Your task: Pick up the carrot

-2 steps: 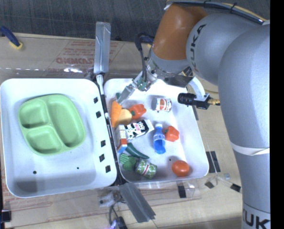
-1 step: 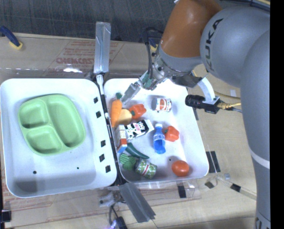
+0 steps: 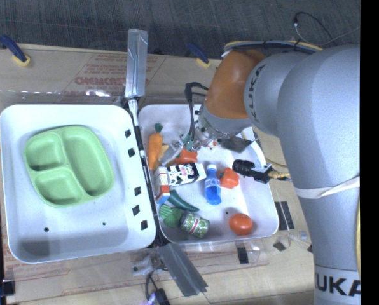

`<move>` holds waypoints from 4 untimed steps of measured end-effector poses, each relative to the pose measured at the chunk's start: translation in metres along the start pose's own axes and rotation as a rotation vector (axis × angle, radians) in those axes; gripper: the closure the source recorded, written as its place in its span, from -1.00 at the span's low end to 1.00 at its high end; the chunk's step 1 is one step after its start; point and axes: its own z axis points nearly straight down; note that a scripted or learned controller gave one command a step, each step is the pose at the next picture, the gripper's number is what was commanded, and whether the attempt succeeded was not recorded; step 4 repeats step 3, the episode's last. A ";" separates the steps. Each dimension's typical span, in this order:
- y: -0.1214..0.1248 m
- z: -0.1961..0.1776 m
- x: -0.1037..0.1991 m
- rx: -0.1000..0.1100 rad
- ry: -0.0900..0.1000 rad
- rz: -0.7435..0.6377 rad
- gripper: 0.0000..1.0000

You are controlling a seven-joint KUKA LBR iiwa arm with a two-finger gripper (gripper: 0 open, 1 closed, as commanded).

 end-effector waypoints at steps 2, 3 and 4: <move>0.042 -0.097 0.008 -0.006 -0.005 -0.117 1.00; 0.042 -0.095 0.009 -0.004 -0.003 -0.117 -1.00; 0.042 -0.095 0.009 -0.004 -0.003 -0.117 -1.00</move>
